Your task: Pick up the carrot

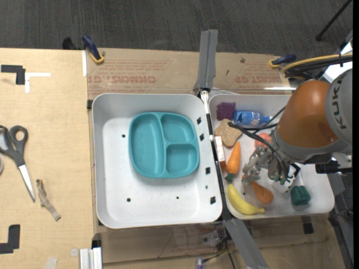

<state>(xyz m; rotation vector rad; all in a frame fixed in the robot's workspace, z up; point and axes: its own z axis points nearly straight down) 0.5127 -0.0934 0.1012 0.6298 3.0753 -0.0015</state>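
The carrot (233, 157) is a short orange cone lying in the right bin (322, 206), close to its left wall and pointing toward the near edge. My gripper (265, 171) hangs over the middle of that bin, just right of the carrot and apart from it. Its fingers (252, 167) stand open with only white bin floor showing between them. The arm's orange band (305, 114) covers part of the bin's far right side.
Around the carrot lie a tan bread slice (228, 132), a banana (242, 202), an orange lump (261, 193), a green piece (300, 195), a blue packet (249, 117) and a purple item (226, 109). A teal divided plate (164, 144) sits in the left bin (109, 200). Scissors (19, 156) lie at the far left.
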